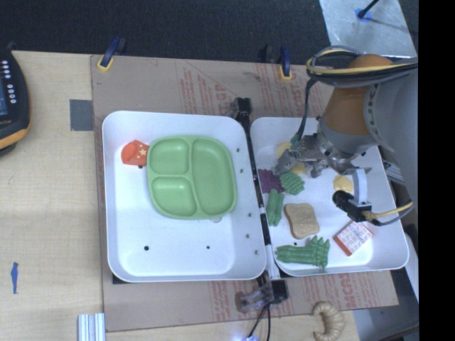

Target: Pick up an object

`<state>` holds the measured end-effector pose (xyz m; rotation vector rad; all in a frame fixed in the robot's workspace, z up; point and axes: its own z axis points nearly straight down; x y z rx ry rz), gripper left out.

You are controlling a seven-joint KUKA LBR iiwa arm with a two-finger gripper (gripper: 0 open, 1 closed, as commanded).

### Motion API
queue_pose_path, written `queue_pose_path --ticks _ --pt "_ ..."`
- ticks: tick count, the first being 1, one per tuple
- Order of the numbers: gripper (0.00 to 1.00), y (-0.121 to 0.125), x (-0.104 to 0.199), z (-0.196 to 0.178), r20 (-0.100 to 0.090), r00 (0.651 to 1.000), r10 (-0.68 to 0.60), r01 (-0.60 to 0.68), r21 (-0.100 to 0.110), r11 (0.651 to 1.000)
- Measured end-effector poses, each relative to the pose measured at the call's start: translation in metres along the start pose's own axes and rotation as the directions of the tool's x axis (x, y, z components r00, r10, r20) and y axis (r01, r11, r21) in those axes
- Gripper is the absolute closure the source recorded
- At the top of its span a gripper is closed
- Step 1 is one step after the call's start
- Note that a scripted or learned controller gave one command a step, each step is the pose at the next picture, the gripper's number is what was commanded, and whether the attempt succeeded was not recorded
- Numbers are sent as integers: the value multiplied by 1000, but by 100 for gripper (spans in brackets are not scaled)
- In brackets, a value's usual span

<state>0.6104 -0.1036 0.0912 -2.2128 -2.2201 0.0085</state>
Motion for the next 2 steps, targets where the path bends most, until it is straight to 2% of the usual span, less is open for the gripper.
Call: queue_pose_path --ticks 1,2 --pt "0 48 -14 -2 2 1000 -3 3 -10 1000" --pt "0 25 0 -1 1 1000 -1 1 -2 1000"
